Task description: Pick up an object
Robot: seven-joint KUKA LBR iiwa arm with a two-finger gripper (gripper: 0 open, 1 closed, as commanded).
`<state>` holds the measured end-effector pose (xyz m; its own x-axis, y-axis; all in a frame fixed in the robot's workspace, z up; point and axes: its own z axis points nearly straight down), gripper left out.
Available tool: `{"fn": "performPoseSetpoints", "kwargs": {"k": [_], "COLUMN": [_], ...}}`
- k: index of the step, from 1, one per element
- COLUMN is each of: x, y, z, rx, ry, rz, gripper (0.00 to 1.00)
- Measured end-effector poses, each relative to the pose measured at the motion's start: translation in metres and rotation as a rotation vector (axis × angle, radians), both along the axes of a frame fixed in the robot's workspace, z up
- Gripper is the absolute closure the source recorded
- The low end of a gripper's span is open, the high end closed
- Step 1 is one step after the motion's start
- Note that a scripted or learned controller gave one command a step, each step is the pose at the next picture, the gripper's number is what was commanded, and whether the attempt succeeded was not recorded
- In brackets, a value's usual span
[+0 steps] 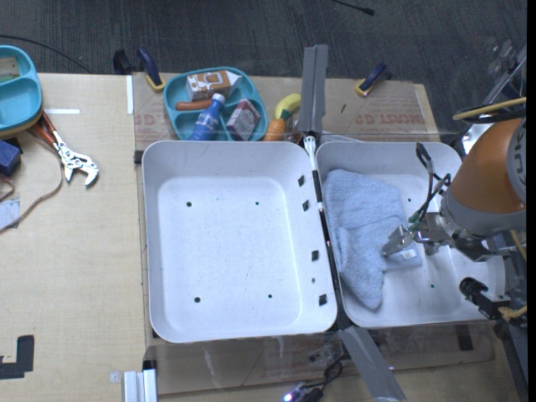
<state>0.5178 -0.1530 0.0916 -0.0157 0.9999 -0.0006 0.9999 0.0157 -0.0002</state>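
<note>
Two white bins sit side by side. One grey cloth (362,233) lies in the right bin (435,304), and the gripper (400,248) is down at its right edge. Whether it pinches the cloth, I cannot tell. One blue tray (176,103) holds small toys.

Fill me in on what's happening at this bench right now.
A grey arm with an orange band reaches in from the right over the right bin. Its gripper is down at the right edge of a light blue cloth lying in that bin's left half. Whether it has hold of the cloth is hard to tell from this angle. The left bin sits beside it. A teal tray of small items rests behind the bins.
</note>
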Motion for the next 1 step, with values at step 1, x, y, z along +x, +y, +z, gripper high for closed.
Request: {"fn": "performPoseSetpoints", "kwargs": {"k": [1], "x": [0.0025], "y": [-0.0681], "z": [0.0387], "rx": [0.001], "ry": [0.000], "rz": [0.040], "gripper": [0.00]}}
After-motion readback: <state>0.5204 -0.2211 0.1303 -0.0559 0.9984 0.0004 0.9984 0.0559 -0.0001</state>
